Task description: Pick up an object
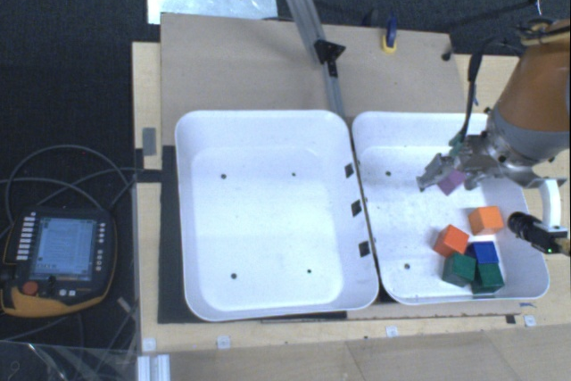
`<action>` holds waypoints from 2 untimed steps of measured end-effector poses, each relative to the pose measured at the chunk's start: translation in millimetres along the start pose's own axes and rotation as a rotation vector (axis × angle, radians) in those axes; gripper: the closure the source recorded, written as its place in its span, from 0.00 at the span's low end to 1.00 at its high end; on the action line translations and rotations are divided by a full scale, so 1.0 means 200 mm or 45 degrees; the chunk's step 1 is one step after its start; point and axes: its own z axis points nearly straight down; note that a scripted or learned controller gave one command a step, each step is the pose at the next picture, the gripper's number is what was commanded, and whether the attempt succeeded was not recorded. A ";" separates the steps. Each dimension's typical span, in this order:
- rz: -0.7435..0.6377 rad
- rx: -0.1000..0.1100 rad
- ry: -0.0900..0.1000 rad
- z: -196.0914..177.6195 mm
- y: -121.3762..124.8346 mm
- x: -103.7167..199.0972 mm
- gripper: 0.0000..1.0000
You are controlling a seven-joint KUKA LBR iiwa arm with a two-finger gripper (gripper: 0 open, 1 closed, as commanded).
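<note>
My gripper (449,175) hangs over the middle of the right bin (385,131), reaching in from the right. A small purple block (452,182) sits between its grey fingers, and the gripper is shut on it, raised slightly off the bin floor. In the bin's near right corner lies a cluster of blocks: two orange ones (486,219) (451,239), a blue one (485,252) and two green ones (460,268) (489,279). The cluster lies below and to the right of the gripper, apart from it.
The left bin (192,219) stands beside the right one, their rims meeting at a divider with black clips (357,208). A slanted metal pole (303,4) rises behind the bins. A control pendant (58,259) lies on the floor at far left.
</note>
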 end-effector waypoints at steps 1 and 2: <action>0.002 -0.001 0.000 0.00 0.00 0.00 0.00; 0.003 0.007 0.000 0.31 -0.01 -0.01 0.00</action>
